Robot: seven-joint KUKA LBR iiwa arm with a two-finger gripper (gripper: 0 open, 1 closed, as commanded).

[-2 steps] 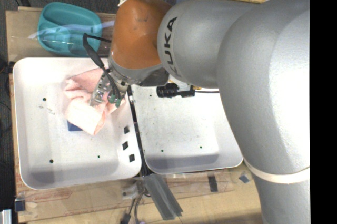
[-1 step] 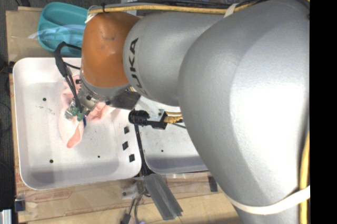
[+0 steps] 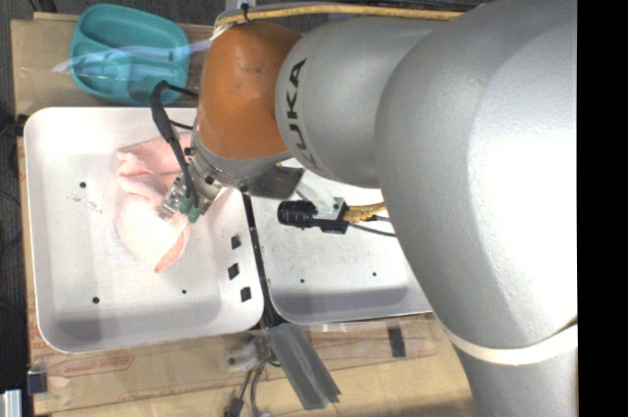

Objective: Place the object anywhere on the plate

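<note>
you're looking at the arm reaching in from the right and filling most of the right half of the frame, its orange band sitting above the centre-left. below that band the gripper hangs low over the left bin, right at the edge of a pale pink thing that lies flat on the bin floor in the left-centre of the frame. you should take that as the plate, though it is pale and partly under the wrist, so its outline is hard to trace.

you cannot tell from here whether the gripper is released or clenched; the tip is small, dark and greenish, and nothing readable as a carried object shows at it. so the object itself cannot be picked out with any certainty in this view. if it is there, it is hidden at the tip or under the wrist.

judging by the position alone, you are at the placing step: the tool is down over the plate's right edge rather than travelling between bins. the next move calls for letting go squarely above the pink surface, not past its rim, and then a straight lift so the cable trailing beside the wrist does not drag the plate.

a teal scoop-like container sits beyond the bin in the upper left, and the right bin lies beneath the arm.
</note>
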